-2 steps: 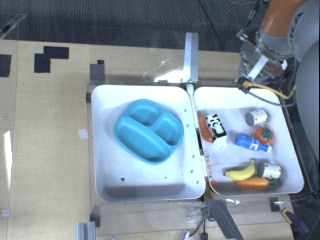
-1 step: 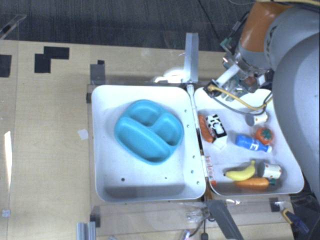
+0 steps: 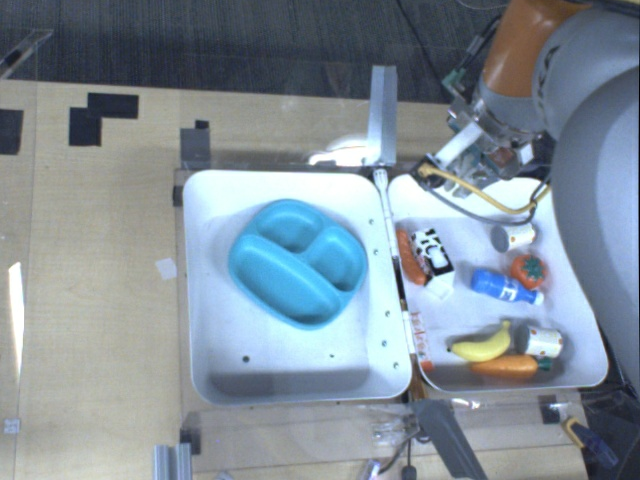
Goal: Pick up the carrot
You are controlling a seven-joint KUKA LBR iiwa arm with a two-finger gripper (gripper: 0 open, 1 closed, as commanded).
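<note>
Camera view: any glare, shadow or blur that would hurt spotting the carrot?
Camera view: a bright glare patch at the left bin's far rim; soft shadow along that bin's near wall; the carrot sits evenly lit at the right bin's near edge, touching the banana; overall slightly soft, and the arm looms large and blurred on the right.

I count two shallow white bins, one blue divided plastic plate, one orange carrot, one yellow banana, one red tomato, one blue bottle and two small white cups.
</note>
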